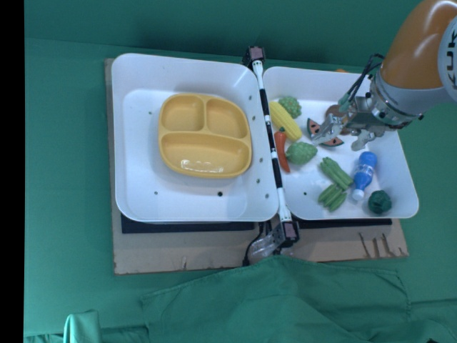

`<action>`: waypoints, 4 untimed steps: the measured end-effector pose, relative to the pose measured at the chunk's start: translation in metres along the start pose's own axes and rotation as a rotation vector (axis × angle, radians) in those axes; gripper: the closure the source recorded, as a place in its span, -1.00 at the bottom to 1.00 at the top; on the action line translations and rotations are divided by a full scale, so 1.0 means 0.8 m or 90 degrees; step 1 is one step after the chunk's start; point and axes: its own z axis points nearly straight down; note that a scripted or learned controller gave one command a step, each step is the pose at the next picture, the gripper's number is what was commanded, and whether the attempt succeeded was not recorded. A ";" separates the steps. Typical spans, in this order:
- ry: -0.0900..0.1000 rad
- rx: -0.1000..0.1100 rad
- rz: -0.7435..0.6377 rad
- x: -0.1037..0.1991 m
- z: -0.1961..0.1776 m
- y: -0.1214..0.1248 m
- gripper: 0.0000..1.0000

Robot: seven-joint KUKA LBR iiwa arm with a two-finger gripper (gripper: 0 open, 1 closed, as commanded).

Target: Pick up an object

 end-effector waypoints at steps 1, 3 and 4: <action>0.000 -0.001 0.001 -0.007 0.054 -0.006 -1.00; -0.003 -0.012 0.002 -0.011 0.095 -0.002 1.00; -0.002 -0.006 0.000 -0.026 0.027 0.000 1.00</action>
